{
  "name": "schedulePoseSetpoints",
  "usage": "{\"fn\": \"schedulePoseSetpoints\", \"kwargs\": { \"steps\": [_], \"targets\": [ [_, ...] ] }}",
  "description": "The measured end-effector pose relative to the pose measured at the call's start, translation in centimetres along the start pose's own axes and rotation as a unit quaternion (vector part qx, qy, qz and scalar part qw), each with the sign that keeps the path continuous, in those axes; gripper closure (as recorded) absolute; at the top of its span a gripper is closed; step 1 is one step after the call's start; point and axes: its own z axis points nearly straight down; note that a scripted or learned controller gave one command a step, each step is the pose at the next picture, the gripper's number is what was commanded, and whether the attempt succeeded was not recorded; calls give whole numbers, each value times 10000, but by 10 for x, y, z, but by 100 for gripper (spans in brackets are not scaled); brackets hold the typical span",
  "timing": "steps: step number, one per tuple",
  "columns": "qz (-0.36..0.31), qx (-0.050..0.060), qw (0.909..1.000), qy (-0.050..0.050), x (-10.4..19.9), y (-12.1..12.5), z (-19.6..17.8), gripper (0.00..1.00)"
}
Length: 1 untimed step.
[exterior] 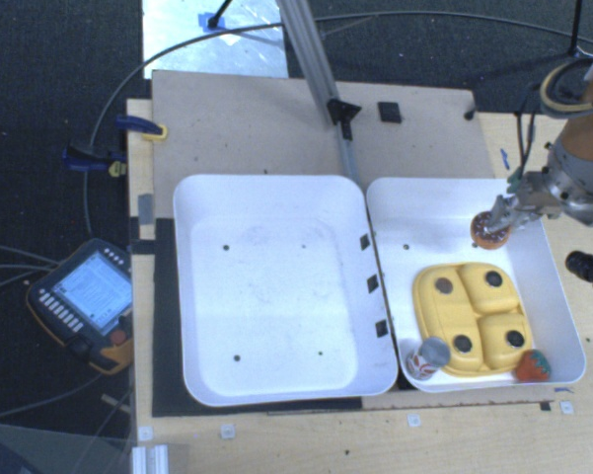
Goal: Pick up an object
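The small brown round object [490,231] lies at the far side of the right bin [429,220], my gripper [500,215] right on it, whether wide or closed I cannot tell; I judge we're mid-grasp, and next comes a confirmed hold, then a lift

the arm [584,161] is cut off by the right edge. the gripper [506,215] overlaps the upper side of a small brown thing [487,232] in the right bin [424,227]; whether the two touch cannot be told, and the thing is too small to name. beside the yellow tray [426,314], a grey-white lump [430,355] and a red-orange lump [534,365] are too blurred to identify. the dark spots in the tray's hollows are unclear. the grey pole [301,38] runs out past the top edge.
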Motion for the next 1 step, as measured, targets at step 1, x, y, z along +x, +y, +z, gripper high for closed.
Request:
{"fn": "schedulePoseSetpoints", "kwargs": {
  "steps": [1],
  "targets": [
    [-3, 7, 10000, 3, -1, -6, -46, 100]
  ]
}}
